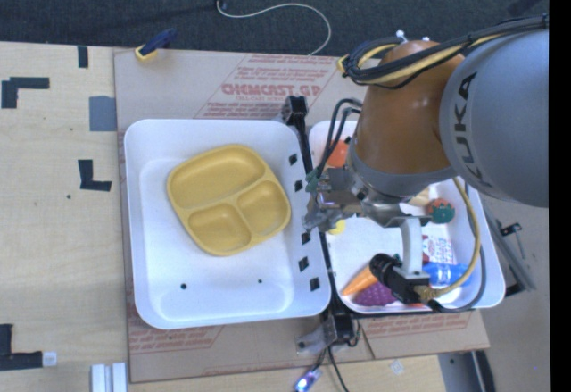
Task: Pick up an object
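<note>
**Arm low over the right bin, its small things crowded below**

The grey arm (500, 113) with its orange band reaches in from the right and hangs over the right bin (486, 292). The hand (326, 203) sits near the divide between the two bins; whether it is spread or pressed together, I cannot tell. In the right bin lie an orange cone (359, 281), a purple piece (376, 296) touching it, a blue item (443, 274) and a small green ball (442, 212). The left bin (152, 292) holds a yellow divided plate (229, 198). Both bins rest on the surface (53, 203).
</note>
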Controlling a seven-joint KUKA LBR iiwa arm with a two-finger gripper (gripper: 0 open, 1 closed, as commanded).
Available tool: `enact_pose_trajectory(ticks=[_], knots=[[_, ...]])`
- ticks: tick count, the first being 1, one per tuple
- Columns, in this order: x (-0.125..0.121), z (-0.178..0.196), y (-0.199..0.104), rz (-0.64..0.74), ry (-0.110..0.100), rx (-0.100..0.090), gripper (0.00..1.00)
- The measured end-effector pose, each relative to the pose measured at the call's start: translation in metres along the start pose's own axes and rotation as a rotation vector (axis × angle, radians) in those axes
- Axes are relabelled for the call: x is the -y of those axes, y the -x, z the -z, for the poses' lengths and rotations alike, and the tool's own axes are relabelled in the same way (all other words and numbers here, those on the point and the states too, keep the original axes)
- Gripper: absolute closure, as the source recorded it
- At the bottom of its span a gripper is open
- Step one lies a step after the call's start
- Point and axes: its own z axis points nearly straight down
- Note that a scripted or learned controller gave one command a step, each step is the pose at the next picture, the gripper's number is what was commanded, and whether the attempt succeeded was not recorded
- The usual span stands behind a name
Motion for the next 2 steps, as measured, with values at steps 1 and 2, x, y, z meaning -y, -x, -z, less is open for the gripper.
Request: enact_pose_trajectory(ticks=[1,2], knots=[[-0.001,0.029,0.063,0.000,0.010,-0.001,1.00],[-0.001,0.117,-0.009,0.015,0.018,-0.006,1.00]])
